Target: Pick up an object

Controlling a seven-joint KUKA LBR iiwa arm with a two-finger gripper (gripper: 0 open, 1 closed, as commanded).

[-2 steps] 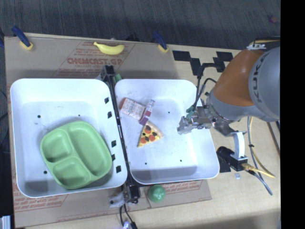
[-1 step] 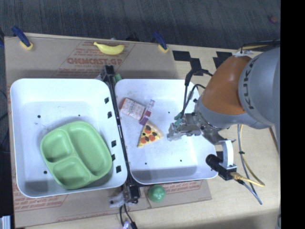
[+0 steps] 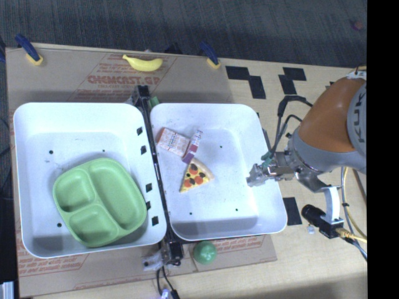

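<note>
A green divided plate (image 3: 98,200) lies in the left bin (image 3: 37,120). In the right bin (image 3: 246,220), a small box (image 3: 172,141), a tube (image 3: 196,139) and a pizza slice (image 3: 195,176) sit left of centre. The gripper (image 3: 257,177) hovers at that bin's right wall, nothing visibly between its tips.

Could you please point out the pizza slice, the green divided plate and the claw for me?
pizza slice (image 3: 196,176): camera view, on its topped middle, in the right bin.
green divided plate (image 3: 98,200): camera view, on the ridge between its compartments, in the left bin.
claw (image 3: 254,178): camera view, at its tip by the right bin's right wall.
</note>
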